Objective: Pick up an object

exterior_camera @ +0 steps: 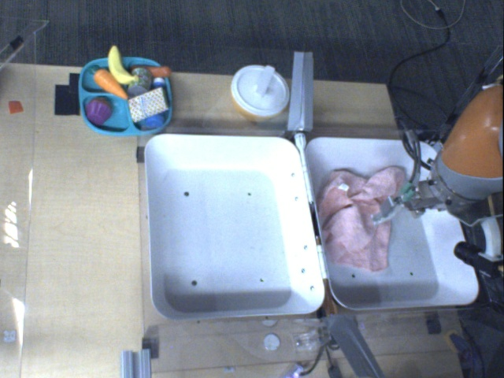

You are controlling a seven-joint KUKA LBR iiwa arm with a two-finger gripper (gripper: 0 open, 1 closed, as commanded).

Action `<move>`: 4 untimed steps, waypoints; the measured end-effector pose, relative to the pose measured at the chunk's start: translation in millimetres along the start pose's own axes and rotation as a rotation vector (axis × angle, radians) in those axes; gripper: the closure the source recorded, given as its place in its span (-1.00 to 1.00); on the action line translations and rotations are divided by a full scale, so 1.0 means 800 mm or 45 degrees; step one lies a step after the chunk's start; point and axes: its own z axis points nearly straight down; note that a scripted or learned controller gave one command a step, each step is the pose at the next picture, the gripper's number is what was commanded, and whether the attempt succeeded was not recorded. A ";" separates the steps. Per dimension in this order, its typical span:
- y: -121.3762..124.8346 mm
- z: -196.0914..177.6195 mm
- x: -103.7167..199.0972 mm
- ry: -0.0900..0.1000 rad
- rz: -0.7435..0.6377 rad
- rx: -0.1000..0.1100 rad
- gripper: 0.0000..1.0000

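A crumpled pink cloth (356,216) lies in the right white bin (441,278), toward that bin's left half. My gripper (386,211) reaches in from the right and sits low at the cloth's right edge, its metal fingers touching or just over the fabric. Whether any cloth is pinched between the fingers cannot be made out. The grey arm with its orange band (476,144) rises over the bin's right side.
The left white bin (224,227) lies beside the right one, a metal divider (299,93) rising behind them. A blue tray of toy food (126,94) and a white lidded cup (260,90) sit on the bench behind the bins. Cables hang at the far right.
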 end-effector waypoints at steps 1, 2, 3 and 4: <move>0.021 0.063 0.023 -0.007 -0.229 -0.016 -1.00; 0.021 0.064 0.022 -0.006 -0.197 -0.018 -1.00; 0.026 0.050 0.022 -0.009 -0.201 -0.028 1.00; 0.039 -0.050 0.017 -0.006 -0.506 -0.008 1.00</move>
